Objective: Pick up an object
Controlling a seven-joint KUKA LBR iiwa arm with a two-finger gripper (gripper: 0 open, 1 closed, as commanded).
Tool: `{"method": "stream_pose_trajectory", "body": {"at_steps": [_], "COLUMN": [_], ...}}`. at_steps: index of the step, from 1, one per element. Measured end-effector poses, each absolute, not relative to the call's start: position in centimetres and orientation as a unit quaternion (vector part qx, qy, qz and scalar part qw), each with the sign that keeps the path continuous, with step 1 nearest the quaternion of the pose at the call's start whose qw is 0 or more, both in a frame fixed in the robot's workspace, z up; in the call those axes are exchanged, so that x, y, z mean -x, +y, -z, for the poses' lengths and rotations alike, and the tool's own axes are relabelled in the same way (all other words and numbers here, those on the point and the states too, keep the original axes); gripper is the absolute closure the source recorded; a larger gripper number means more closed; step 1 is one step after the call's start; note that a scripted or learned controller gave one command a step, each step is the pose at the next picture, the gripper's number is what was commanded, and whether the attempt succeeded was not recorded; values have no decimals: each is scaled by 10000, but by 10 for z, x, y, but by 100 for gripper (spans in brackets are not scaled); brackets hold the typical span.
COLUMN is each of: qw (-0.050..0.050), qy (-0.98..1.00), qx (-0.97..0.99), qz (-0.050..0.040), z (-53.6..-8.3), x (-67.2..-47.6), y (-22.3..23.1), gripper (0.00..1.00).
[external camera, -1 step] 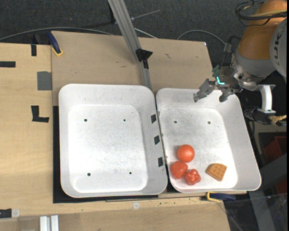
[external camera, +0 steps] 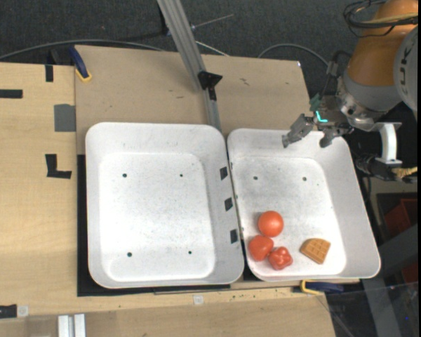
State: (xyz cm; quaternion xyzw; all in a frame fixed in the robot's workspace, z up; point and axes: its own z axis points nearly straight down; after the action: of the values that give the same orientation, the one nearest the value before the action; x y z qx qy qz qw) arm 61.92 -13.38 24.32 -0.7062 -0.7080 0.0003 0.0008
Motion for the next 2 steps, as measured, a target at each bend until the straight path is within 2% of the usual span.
{"method": "stream_pose_trajectory", "body": {"at_steps": [2], "qw": [30], "qy": [-7076], "qx": [7066], "qz": [-31], "z": [-117], "x": [-613], "y": [-123], "gripper": [0]}}
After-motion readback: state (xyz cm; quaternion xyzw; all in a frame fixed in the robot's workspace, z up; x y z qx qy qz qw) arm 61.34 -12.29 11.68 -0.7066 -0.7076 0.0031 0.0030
